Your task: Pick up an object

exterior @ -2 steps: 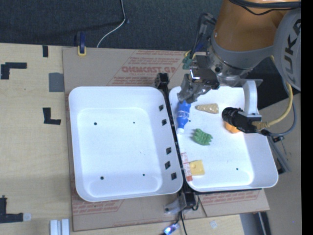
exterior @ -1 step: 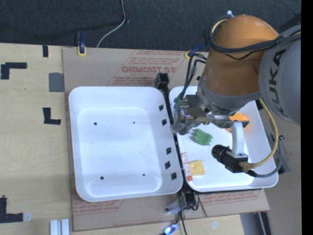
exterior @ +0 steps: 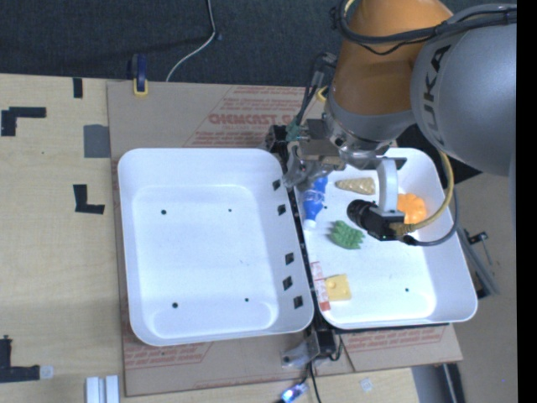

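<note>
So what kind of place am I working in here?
Most likely a robotics lab test bench: two shallow white bins sit on a cardboard sheet, small toy-like items such as a green piece lie in the right bin, and black tape marks dot the benchtop.

You see two white bins: the left bin (exterior: 134, 250) and, touching it, the right bin (exterior: 449, 296). Both stand on a brown cardboard sheet (exterior: 218, 120). Behind it, a white cable (exterior: 201, 36) crosses the dark floor.
</note>
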Robot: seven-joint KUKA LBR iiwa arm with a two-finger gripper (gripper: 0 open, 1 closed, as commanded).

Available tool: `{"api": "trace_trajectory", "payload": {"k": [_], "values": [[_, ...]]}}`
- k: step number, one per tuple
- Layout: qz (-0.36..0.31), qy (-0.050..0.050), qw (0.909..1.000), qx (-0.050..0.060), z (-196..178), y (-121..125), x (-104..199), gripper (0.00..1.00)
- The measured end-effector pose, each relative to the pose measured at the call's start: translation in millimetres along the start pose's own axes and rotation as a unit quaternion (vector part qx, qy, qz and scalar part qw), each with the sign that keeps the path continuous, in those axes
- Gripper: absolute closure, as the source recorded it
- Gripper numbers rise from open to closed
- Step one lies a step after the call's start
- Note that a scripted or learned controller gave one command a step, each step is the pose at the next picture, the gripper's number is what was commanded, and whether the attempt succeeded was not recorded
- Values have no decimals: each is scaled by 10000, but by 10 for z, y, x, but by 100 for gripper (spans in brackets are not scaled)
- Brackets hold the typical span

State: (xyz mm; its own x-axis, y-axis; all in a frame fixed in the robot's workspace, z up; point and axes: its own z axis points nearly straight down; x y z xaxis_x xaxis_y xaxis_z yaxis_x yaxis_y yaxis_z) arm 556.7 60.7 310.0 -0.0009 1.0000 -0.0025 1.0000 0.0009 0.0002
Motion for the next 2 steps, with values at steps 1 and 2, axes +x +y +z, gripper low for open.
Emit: {"api": "trace_trajectory", "payload": {"k": [1,2], "values": [[20,3,10000,69,773,-511,-277,100],[-9,14,10000,-12,344,-154,-153,100]]}}
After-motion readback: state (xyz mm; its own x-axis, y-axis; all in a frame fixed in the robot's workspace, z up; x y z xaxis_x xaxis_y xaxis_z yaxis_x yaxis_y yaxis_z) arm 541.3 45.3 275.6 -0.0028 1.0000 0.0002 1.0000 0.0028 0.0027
